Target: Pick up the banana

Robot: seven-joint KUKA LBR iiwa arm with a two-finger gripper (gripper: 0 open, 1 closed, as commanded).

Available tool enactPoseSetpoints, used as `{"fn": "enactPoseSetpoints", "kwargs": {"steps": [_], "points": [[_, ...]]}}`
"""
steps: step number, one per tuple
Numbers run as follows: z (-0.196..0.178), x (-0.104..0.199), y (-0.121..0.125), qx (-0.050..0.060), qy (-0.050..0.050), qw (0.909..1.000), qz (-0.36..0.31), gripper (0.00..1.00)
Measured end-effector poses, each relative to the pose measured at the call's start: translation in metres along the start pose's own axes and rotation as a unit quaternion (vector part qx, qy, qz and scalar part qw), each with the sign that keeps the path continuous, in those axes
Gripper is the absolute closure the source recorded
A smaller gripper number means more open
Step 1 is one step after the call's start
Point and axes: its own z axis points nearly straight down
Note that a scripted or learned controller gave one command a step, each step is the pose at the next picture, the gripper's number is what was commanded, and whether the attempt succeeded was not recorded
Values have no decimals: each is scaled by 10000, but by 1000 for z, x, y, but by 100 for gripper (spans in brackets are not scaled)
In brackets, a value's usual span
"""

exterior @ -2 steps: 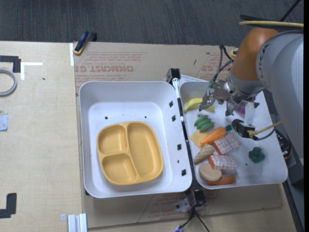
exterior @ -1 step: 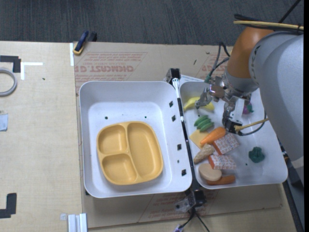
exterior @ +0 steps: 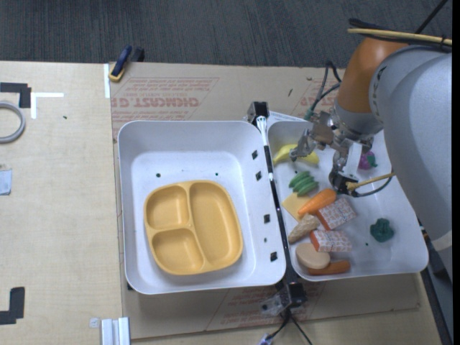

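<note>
The yellow banana (exterior: 286, 153) lies in the far left corner of the right bin (exterior: 402, 254), close to the wall between the bins. My gripper (exterior: 323, 157) hovers low over that corner, reaching in from the right. It is open: one finger (exterior: 302, 147) sits over the banana's right part, and the other finger (exterior: 343, 167) stands apart further right. Nothing is clamped between them. The finger hides part of the banana.
Just in front of the banana lie a green pea pod (exterior: 303, 184), a carrot (exterior: 317, 202), a cheese wedge (exterior: 292, 205), wafers (exterior: 336, 213) and bread pieces (exterior: 312, 257). Broccoli (exterior: 382, 229) and purple grapes (exterior: 368, 161) lie to the right. A yellow divided plate (exterior: 192, 226) sits in the left bin (exterior: 136, 164).
</note>
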Motion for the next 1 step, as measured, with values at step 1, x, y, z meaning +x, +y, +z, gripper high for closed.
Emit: {"fn": "enactPoseSetpoints", "kwargs": {"steps": [1], "points": [[0, 3, -11, -28, 42, 9941, 1080, 0]]}}
